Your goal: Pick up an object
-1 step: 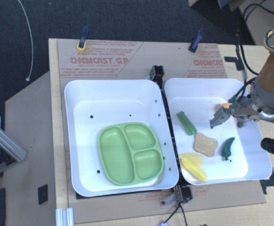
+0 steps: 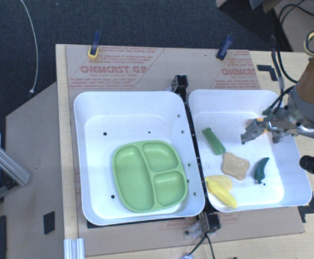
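Observation:
The right bin holds a green stick, a beige block, a dark teal curved piece and a yellow banana-like object at its front edge. My gripper hangs over the right half of this bin, up and to the right of the beige block and above the teal piece. Its fingers stand apart with nothing between them. The arm's orange band and grey wrist reach in from the right.
In the left bin lies a light green divided tray. A black clamp sits where the two bins meet at the back. Cables run along the far right.

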Robot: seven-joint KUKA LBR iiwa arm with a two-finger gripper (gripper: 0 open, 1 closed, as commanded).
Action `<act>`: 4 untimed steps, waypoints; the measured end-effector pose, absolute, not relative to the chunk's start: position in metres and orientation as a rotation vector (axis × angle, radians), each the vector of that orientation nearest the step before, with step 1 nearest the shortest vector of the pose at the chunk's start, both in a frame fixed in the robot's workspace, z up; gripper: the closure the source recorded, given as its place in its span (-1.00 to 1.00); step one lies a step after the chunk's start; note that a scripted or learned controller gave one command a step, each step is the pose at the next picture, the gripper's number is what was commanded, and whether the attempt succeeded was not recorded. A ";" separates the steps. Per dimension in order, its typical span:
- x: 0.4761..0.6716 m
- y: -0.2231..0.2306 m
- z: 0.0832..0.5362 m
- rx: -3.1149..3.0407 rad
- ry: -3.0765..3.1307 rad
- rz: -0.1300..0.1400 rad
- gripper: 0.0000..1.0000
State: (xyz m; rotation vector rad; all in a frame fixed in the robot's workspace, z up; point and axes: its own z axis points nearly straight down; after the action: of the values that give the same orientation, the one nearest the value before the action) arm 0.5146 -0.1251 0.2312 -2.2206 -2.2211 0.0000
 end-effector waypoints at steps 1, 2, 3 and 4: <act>0.519 -0.122 0.187 -2.218 -2.217 0.005 -1.00; 0.523 -0.130 0.134 -2.219 -2.216 0.006 -1.00; 0.523 -0.129 0.082 -2.222 -2.218 0.001 -1.00; 0.524 -0.129 0.095 -2.224 -2.222 -0.003 1.00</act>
State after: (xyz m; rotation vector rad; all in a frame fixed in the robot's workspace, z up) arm 0.5244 -0.1293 0.0952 -2.2243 -2.2222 -0.0028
